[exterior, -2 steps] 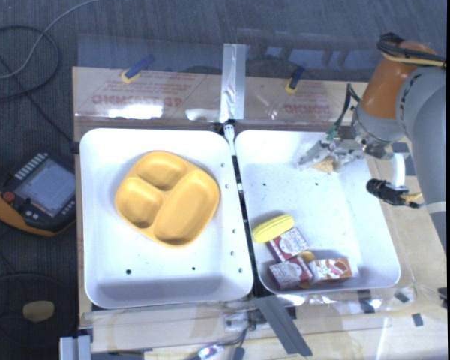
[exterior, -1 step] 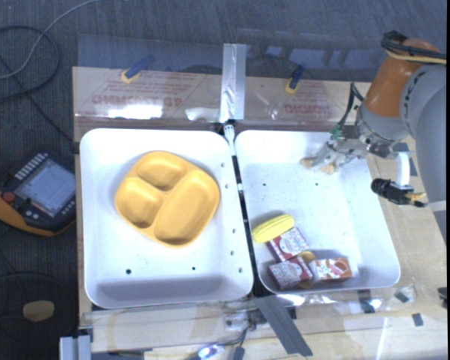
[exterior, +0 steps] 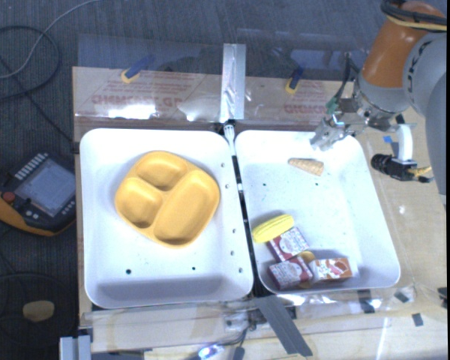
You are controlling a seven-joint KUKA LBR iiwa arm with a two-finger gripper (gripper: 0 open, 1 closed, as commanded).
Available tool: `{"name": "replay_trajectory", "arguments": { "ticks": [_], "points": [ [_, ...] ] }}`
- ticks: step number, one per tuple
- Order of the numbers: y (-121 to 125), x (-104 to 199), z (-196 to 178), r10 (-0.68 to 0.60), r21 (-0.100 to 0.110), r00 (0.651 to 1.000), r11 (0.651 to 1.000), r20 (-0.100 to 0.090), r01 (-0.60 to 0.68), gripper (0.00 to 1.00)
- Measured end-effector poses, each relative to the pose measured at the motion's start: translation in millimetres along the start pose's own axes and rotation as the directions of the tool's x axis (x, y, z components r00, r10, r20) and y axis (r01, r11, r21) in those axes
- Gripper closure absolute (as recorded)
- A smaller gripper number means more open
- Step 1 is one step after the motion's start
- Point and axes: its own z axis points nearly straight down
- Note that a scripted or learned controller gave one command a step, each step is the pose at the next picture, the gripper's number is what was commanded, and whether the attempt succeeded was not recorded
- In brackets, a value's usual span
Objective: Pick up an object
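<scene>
My gripper (exterior: 327, 136) hangs over the far edge of the right bin (exterior: 360, 201), just up and right of a small tan cone-shaped piece (exterior: 306, 166). Nothing shows between its fingers. At the near end of that bin lie a yellow corn cob (exterior: 273, 227), a red and white packet (exterior: 289, 243), a dark red packet (exterior: 288, 274) and an orange-red carton (exterior: 333, 268), packed close together. In the left bin (exterior: 105, 276) rests a large yellow three-compartment plate (exterior: 166, 196).
A vertical metal post (exterior: 233, 77) stands behind the divider between the bins. Yellow and blue clamps (exterior: 137, 67) sit on the back board. A teach pendant (exterior: 36, 192) lies on the floor at left. Black cables cross the carpet.
</scene>
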Motion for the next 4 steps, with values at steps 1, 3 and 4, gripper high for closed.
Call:
{"name": "replay_trajectory", "arguments": {
  "ticks": [1, 3, 4],
  "points": [
    [-1.4, -3.8, 8.0, 0.219, 0.003, 0.976, 0.976, 0.000, -0.219, 1.00],
    [-0.6, 0.4, 89.0, 0.116, 0.001, 0.993, 0.993, 0.001, -0.116, 0.00],
    [-2.2, 0.7, 80.7, 0.114, 0.009, 0.993, 0.993, 0.003, -0.114, 1.00]
  ]
}}
